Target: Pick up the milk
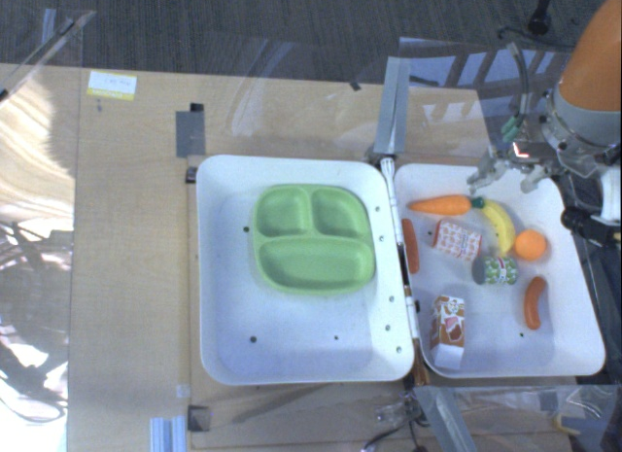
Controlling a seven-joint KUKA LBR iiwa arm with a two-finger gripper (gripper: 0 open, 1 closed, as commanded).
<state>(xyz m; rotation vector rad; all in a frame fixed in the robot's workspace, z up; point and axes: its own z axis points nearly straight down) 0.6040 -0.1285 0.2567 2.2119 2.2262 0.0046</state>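
Two fingers of the tool (507, 174) stand spread, gripping nothing, above the carrot (442, 205); milk (448, 322) lies well apart.

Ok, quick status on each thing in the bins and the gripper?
Gripper: above the right bin's far edge, holding nothing.
Milk: lying in the right bin, near its front-left corner.
Green tray: flat in the left bin.
Carrot: lying flat.
Banana: lying flat.
Orange: resting beside the banana.
Can: on its side.
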